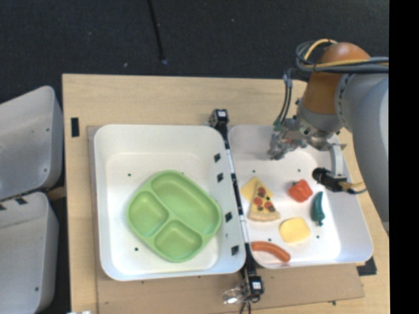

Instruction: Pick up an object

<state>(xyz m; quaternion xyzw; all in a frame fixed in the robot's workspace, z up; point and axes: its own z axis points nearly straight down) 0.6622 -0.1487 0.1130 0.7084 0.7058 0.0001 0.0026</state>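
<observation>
Toys are lying in the right bin (353,237): pizza slice (260,201), red piece (300,190), yellow block (294,229), sausage (270,251). My gripper (281,146) is hovering over the bin's far end; I cannot tell its grip.

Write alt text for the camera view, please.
A grey robot arm's claw hovers over the right bin, which holds toy food: pizza slice, sausage, yellow block, red piece. The left bin holds a green divided plate.

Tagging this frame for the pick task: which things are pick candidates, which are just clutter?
Candidates, right bin:
pizza slice toy
red pepper toy
yellow cheese block
red sausage toy
dark green toy

Clutter, left bin:
green compartment plate
</observation>
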